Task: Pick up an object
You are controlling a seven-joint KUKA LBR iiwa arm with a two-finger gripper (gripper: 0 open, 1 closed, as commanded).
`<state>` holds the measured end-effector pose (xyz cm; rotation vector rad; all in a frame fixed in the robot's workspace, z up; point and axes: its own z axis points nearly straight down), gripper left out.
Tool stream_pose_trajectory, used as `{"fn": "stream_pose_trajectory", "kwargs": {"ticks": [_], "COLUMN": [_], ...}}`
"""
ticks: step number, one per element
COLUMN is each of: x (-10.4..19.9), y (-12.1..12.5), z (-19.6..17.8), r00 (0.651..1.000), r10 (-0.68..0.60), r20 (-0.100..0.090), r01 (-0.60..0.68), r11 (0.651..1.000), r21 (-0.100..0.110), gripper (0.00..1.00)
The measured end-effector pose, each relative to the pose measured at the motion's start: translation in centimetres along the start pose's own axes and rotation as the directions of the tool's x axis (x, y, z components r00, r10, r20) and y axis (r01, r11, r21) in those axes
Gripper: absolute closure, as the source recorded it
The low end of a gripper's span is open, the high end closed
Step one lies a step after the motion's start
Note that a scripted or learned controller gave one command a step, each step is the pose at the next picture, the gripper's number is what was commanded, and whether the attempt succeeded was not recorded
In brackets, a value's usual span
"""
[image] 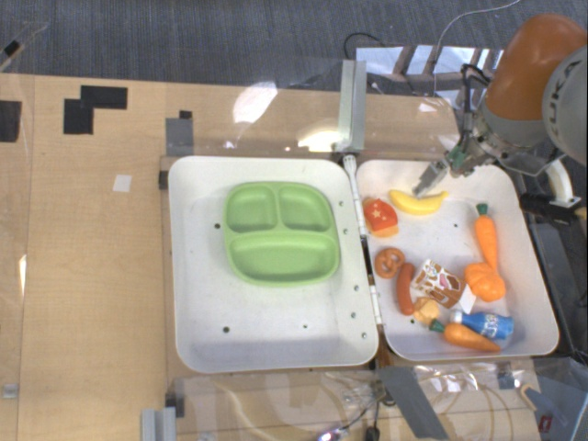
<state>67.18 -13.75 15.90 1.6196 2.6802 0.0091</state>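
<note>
Camera view: two white bins sit side by side. The left bin [197,338] holds a green tray [280,232] with three compartments, nothing in them. The right bin [528,246] holds the clutter.

Take the right bin as a clock face. At 11 lies a banana [418,202]. Just to its 9 o'clock side sits a red tomato [380,215], close to the bin's left wall. At 3 lies a carrot [486,238], pointing roughly 12 to 6, with an orange fruit [486,281] touching its lower end. Near the centre is a small printed carton [437,284], with a sausage [405,289] just to its 9 and a brown pretzel-like piece [389,262] at the sausage's 11. At 6 lie a second carrot [470,336] and a blue bottle [487,323], touching or nearly so.

The arm reaches in from 2 o'clock. The gripper [428,186] hangs directly over the banana's upper edge, its tips at or just above the fruit. From this slant I cannot tell whether the tips are spread or closed, nor whether they touch the peel.

Progress, as I judge it: the approach is made and the banana looks like the chosen target, but it lies flat on the bin floor, not lifted. Closing on it and raising it clear remain.
</note>
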Motion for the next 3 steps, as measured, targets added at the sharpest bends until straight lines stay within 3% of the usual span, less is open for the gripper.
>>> {"fn": "stream_pose_trajectory", "kwargs": {"ticks": [1,2,3], "x": [2.0,2.0,9.3], "y": [-0.6,-0.2,4.4], "z": [7.0,5.6,-6.4], "r00": [0.996,0.996,1.0], "r10": [-0.088,-0.089,-0.025], "r20": [0.0,0.004,-0.002], "r01": [0.088,0.089,0.025], "r11": [0.996,0.996,1.0], "r21": [0.001,-0.008,0.0], "gripper": [0.0,1.0,1.0]}}
